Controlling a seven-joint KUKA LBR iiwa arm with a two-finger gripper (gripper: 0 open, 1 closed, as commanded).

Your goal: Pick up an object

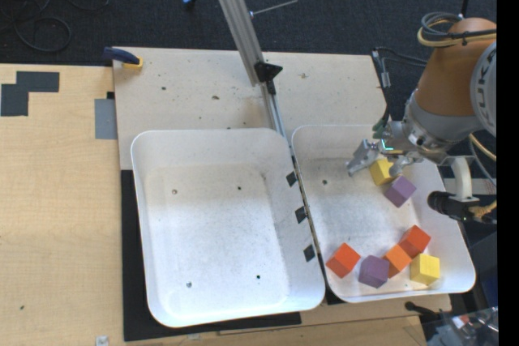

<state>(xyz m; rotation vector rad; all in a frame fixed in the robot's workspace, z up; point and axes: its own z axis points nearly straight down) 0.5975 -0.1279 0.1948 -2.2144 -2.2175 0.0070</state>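
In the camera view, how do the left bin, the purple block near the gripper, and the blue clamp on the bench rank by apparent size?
1. Left bin
2. Purple block
3. Blue clamp

The block and clamp look close in size; the clamp lies farther from the camera, so that order is unsure.

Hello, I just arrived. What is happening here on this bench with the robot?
A grey and orange robot arm reaches into the right bin to pick up an object. Its hand is low in the bin's upper part, right beside a yellow block, with a purple block just below. Whether it grips anything is not clear. Five more blocks, orange, purple and yellow, lie grouped near the bin's lower edge. The left bin is beside it.
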